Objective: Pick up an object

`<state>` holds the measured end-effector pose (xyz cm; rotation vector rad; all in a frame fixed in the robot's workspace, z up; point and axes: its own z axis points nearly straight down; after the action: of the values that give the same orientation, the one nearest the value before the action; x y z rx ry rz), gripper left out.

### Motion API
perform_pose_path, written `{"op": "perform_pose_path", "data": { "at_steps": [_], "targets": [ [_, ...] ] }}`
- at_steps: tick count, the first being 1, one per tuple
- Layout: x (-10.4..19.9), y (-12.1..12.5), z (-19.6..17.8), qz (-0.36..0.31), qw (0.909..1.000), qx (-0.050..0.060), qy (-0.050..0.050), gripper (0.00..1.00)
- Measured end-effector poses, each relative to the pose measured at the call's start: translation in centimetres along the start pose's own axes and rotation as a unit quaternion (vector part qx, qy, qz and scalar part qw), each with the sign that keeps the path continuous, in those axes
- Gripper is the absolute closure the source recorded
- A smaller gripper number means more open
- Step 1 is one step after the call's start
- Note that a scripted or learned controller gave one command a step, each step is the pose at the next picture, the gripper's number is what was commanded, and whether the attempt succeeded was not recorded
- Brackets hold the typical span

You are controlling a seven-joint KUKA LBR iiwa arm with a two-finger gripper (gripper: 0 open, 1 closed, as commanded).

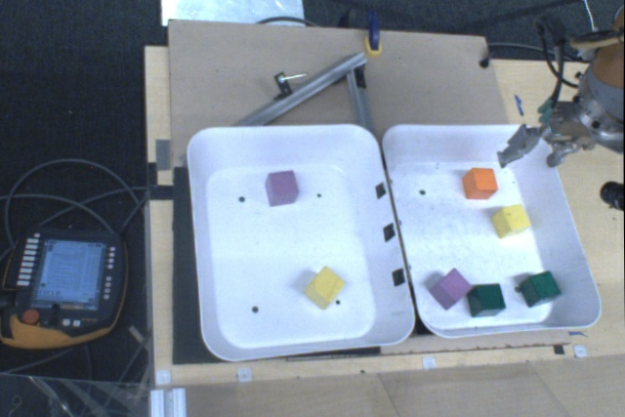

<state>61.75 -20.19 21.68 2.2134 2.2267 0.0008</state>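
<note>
Down at the near edge of the right bin (576, 254) we've got a cluster: a purple block (450, 287), a dark green block (485, 299) just beside it, and another green block (538, 287) a little further right. Up the bin sit a yellow block (510, 221) and then an orange block (479, 183), each standing apart from the others. Over in the left bin (210, 239) it's quieter, with a purple cube (281, 187) toward the back and a yellow cube (324, 287) toward the front, well apart. And now the arm, coming in from the right: the pincer (535, 146) hangs over the far right corner of the right bin, fingers spread apart and nothing between them. So nothing has been picked yet; every block lies flat on a bin floor. Closest candidate looks to be the orange block, near the pincer's left finger but not touching it. By my reading, the whole job is still ahead: line up over a block, come down, close and lift. Off the desk (156, 161) to the left, a control pendant (63, 285) lies on the floor.
</note>
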Motion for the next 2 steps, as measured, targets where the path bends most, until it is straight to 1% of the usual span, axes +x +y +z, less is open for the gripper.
{"op": "perform_pose_path", "data": {
  "at_steps": [1,2],
  "targets": [
    [0.0,0.0,0.0,0.0,1.0,0.0,0.0,0.0],
    [1.0,0.0,5.0,0.0,1.0,0.002,0.001,0.0]
  ]
}}
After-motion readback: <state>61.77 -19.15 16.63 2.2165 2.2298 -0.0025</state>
